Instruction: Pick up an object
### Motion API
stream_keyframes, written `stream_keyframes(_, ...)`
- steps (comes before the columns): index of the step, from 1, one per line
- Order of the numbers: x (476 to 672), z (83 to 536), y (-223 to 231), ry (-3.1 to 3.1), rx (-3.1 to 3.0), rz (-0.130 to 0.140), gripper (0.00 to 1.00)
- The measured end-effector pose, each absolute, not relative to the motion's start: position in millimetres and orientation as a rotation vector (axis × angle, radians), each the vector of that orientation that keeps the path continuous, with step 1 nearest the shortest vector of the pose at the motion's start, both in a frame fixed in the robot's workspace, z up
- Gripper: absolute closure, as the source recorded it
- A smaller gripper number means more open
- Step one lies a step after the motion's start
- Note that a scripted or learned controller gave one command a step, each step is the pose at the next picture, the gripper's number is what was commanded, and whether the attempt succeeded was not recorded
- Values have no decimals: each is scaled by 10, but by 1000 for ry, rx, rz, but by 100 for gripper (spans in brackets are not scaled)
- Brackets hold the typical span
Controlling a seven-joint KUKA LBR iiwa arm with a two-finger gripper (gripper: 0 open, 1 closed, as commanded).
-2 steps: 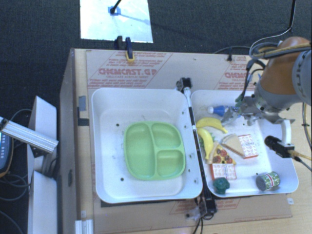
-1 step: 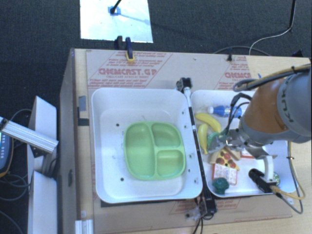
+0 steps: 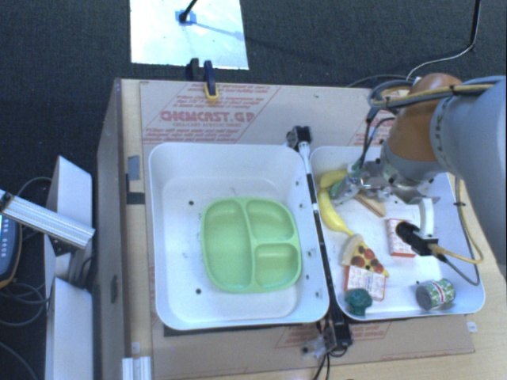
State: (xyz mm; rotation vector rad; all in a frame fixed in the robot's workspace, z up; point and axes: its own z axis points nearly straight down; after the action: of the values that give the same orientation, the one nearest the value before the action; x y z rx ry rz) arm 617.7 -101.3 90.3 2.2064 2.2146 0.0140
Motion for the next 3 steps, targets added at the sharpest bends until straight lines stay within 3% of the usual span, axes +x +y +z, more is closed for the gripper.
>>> stream_keyframes(1, 6648, 867, -1073, 2230, 2240, -26, 0)
stream_keyframes(2, 6693, 1429, -1474, 2221, 2216, 2, 0)
stream_keyframes(3, 6448, 835, -1321, 2225, 2221, -1, 0)
